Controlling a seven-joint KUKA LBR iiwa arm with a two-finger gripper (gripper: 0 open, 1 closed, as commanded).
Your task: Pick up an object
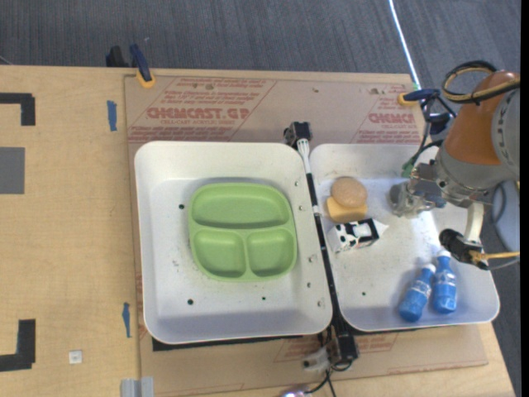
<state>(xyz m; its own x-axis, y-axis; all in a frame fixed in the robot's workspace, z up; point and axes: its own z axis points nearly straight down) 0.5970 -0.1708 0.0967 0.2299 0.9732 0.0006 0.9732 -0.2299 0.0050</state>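
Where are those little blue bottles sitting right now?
The blue bottles lie in the right-hand white bin, near its front right corner, below the arm's pincer and right of the black-and-white object.

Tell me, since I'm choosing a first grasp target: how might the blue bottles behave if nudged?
The blue bottles lie on their sides in the right bin, so they would probably roll. They look like smooth plastic, perhaps slippery. Lying side by side, one would likely shift the other.

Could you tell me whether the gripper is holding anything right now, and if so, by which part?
It cannot be told. The gripper sits over the right bin, apart from the tan round object, and nothing shows between its fingers.
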